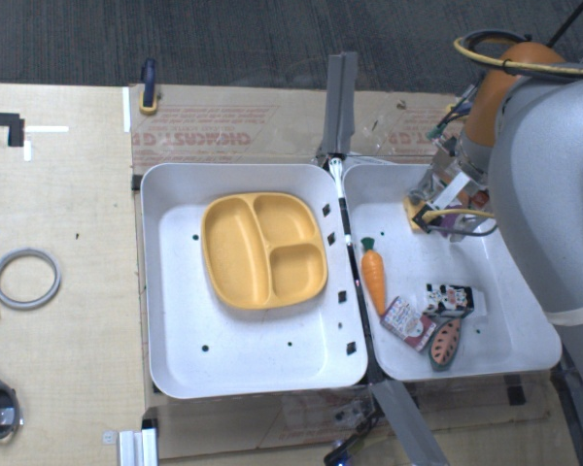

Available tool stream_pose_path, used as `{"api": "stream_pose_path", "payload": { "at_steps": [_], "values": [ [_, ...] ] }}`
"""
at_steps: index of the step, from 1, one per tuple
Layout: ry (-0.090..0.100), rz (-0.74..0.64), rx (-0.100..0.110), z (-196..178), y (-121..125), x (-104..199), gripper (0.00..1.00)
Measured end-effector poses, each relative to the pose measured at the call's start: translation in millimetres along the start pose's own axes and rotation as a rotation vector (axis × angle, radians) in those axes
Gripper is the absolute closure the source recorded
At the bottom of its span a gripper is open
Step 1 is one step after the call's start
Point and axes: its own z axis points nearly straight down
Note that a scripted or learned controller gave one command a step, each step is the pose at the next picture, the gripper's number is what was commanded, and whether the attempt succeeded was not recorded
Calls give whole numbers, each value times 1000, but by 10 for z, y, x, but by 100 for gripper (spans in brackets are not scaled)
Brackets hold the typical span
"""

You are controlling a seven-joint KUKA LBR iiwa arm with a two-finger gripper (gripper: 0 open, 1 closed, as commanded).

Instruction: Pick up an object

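Two bins: end effector (437, 205) near right bin's (496, 352) far edge.

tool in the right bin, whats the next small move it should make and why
Probably a short shift toward the near side of the right white bin, then a descent. The tool sits low at the bin's far end, while the orange toy carrot with a green top, the pink printed packet and the black-and-white packet lie nearer the camera, apart from it. The carrot lies alone, so it looks the easiest target.
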Motion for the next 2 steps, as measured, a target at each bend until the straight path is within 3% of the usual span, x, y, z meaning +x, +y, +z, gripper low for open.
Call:
{"api": "stream_pose_path", "payload": {
  "at_steps": [1, 2],
  "values": [
    [9, 301, -7, 13, 331, -544, 0],
    [10, 470, -5, 17, 470, -621, 0]
  ]
}}
